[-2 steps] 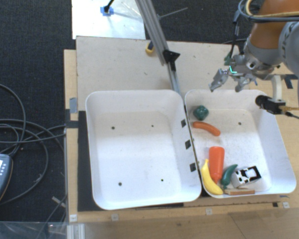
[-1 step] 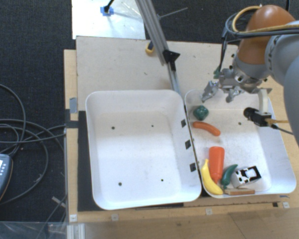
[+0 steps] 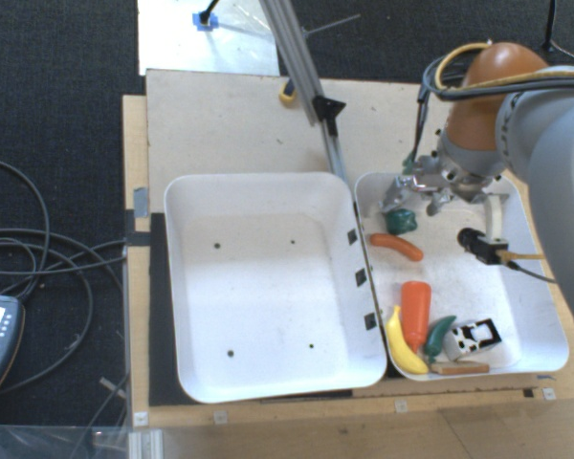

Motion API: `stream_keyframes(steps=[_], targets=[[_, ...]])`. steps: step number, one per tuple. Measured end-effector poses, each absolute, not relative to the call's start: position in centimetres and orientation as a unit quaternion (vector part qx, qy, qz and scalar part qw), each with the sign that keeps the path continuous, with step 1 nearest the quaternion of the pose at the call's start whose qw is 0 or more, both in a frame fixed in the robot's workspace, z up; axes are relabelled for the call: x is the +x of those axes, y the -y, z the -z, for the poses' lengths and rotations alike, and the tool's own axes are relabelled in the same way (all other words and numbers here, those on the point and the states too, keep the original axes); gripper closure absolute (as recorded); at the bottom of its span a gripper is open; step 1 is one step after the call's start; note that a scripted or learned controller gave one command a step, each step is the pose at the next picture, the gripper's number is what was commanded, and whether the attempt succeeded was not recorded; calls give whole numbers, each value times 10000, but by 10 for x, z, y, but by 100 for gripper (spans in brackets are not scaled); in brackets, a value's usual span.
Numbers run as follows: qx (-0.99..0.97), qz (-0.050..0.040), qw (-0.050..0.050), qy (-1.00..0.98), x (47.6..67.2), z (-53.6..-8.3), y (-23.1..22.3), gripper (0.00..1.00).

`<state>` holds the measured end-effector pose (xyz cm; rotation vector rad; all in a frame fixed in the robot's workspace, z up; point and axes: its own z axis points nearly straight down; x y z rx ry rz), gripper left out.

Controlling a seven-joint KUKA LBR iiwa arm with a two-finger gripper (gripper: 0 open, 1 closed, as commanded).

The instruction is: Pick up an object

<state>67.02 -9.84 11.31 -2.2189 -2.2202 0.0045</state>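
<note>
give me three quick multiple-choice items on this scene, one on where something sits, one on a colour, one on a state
1. Where does the banana lie?
A. in the left bin
B. in the right bin, near its front left corner
C. on the bench outside both bins

2. What colour is the cylinder beside the banana?
A. blue
B. white
C. orange-red

3. How does the gripper stand to the dark green object?
A. directly above it, in the right bin
B. over the left bin, far from it
C. raised high, outside both bins

Answers:
1 B, the yellow banana rests along the right bin's left wall at the front.
2 C, it is plainly orange-red.
3 A, the metal gripper hangs just over the green object at the bin's back.
</note>
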Motion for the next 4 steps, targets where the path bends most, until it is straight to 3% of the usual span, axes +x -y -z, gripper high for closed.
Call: stream_keyframes(steps=[1,2,3,4], targets=[[-7065,-3,1,7077,671,-90,98,0],[-7062,14,-17,7080,672,-103,98,100],[-7070,20,-25,7072,665,-152,99,100],[-7053,29,-39,7089,673,-216,96,100]])
